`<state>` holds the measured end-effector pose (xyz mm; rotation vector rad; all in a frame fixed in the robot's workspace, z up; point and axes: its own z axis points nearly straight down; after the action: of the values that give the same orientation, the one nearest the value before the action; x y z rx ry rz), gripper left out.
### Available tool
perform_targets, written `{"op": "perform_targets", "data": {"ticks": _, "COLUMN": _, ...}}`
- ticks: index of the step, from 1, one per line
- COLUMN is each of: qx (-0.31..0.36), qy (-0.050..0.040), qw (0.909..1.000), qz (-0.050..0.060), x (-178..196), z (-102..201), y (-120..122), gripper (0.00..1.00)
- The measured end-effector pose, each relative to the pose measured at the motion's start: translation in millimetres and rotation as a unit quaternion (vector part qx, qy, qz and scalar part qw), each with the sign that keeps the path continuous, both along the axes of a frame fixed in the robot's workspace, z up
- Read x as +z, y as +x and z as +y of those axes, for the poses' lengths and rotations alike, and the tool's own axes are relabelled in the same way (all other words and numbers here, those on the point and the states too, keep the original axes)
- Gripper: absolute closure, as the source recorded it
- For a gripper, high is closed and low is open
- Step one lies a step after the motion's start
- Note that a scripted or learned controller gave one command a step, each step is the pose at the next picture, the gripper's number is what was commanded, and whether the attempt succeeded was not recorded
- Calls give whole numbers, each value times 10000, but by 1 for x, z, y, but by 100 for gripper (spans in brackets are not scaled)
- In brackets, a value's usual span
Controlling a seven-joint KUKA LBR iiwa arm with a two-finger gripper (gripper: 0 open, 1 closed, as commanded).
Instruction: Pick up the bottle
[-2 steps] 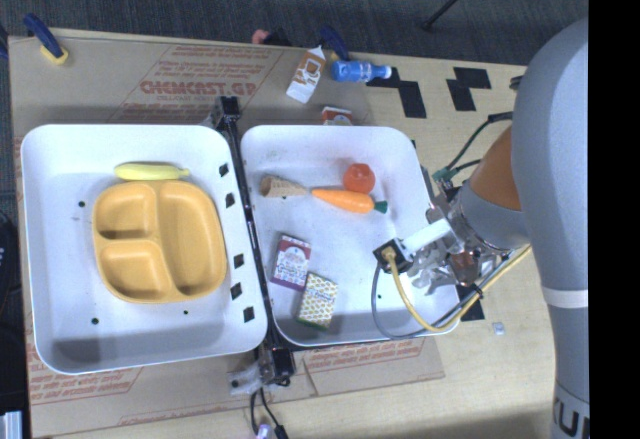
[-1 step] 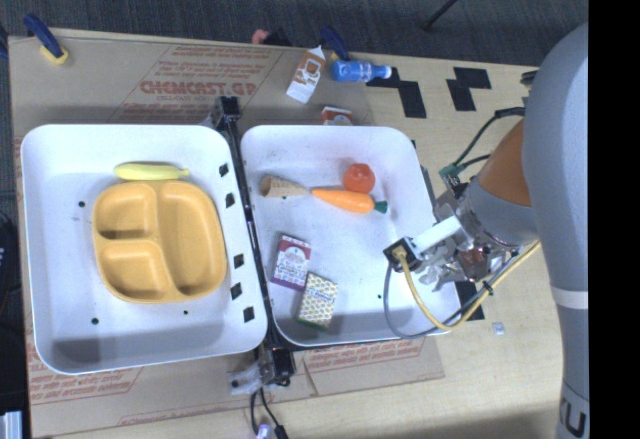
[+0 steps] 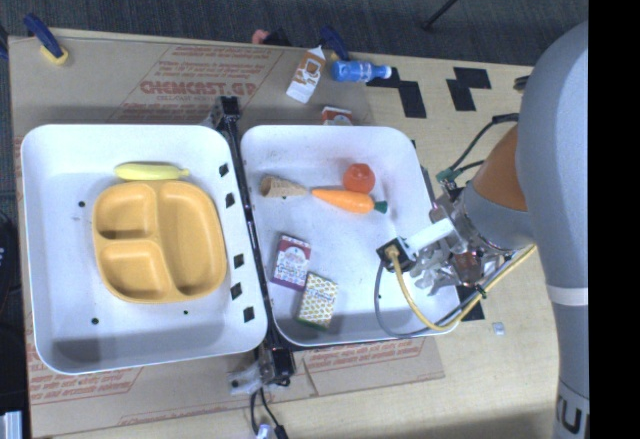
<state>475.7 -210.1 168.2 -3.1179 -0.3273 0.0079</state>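
Observation:
A small blue bottle (image 3: 358, 72) with a pale cap lies on its side on the cardboard behind the right bin (image 3: 262, 227), outside both bins. My gripper (image 3: 443, 270) hangs over the right bin's right rim, well in front of the bottle and to its right. Yellow and black cables loop around the gripper. I see nothing held in it.
The right bin holds a carrot (image 3: 343, 199), a red tomato (image 3: 360, 177), a tan cone-shaped piece (image 3: 284, 189) and two small boxes (image 3: 292, 262) (image 3: 318, 301). The left bin (image 3: 40, 227) holds a yellow divided plate (image 3: 158, 239) and a banana (image 3: 152, 171). A white carton (image 3: 306, 75) lies left of the bottle.

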Motion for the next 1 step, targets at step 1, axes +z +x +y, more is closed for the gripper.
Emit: {"op": "perform_targets", "data": {"ticks": 1, "qx": -2, "qy": -8, "qw": 10000, "qz": -11, "x": 5, "z": 0, "y": 0, "gripper": 100}}
